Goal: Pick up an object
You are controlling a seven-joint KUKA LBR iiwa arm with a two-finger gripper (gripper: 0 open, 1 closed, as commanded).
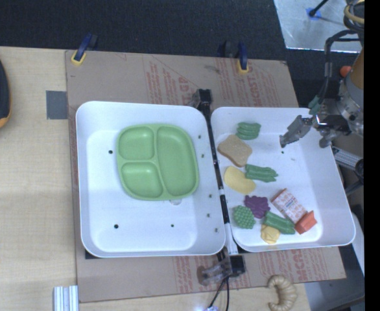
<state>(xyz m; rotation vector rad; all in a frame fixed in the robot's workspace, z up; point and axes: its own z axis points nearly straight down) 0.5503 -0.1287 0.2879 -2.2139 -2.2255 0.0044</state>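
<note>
In the right bin [326, 173] I see my candidates lying loose: a green ridged piece [248, 130] at the top, a tan bread slice [235, 150] just below it, a green pod [261, 172] to that slice's right, and a yellow piece [239, 180] touching the bread's lower edge. Nearer the front I count purple grapes [257, 205], a green bumpy piece [243, 217], a red-and-white packet [288, 205] lying tilted, a green vegetable [279, 223], a small yellow item [270, 234] and an orange-red block [305, 222], all clustered close
</note>
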